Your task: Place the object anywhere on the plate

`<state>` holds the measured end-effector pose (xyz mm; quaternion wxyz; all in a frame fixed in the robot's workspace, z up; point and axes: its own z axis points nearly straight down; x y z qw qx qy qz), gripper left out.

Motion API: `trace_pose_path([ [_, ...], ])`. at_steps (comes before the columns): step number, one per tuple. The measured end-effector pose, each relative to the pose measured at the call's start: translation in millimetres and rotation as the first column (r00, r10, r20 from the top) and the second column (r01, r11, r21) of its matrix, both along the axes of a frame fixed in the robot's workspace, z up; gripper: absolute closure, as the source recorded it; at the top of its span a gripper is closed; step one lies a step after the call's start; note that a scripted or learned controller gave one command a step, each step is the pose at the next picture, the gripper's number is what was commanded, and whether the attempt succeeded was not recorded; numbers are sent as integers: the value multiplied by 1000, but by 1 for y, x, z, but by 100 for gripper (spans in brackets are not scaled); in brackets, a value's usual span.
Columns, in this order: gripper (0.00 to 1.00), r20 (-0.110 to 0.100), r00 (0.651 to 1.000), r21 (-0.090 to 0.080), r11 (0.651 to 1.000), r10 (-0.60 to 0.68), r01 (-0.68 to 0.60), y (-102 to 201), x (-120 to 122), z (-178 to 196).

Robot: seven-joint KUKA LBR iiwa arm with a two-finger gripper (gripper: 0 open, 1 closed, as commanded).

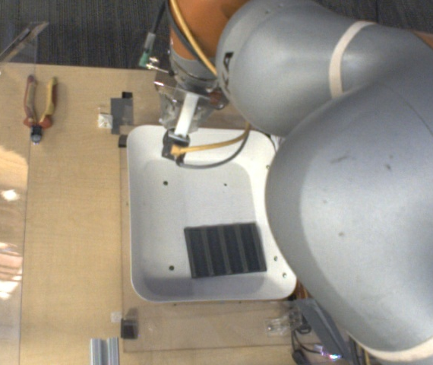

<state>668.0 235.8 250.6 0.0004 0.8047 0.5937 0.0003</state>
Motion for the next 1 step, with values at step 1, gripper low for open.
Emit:
trace_pose_path([
  [1,100,-2,1000,0,1000,-3,3,-1,-28,-109],
])
